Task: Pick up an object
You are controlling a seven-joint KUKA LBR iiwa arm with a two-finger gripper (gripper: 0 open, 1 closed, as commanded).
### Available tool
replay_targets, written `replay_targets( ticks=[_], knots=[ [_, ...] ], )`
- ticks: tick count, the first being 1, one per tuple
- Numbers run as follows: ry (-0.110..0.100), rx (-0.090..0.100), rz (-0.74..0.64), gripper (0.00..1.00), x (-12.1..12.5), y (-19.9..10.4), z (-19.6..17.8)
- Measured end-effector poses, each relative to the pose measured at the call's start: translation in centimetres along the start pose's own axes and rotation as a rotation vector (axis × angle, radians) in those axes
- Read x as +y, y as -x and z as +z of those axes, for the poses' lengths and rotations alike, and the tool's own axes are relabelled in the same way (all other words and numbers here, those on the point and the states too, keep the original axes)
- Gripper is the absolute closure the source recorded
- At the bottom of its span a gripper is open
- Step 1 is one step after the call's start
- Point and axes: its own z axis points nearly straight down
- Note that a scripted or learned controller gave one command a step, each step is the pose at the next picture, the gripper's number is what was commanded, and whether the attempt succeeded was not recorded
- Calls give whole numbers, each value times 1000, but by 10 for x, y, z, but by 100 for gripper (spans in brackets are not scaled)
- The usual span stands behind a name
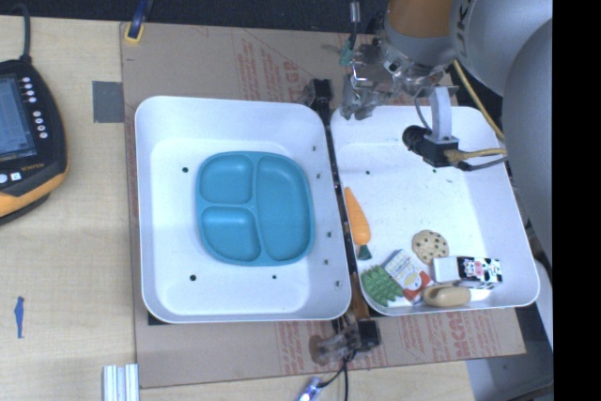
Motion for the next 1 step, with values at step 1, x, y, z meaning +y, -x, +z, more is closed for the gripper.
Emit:
replay_targets(
  ticks=[1],
  knots=[
    [-2,-1,-1,100,0,-67,13]
  ],
)
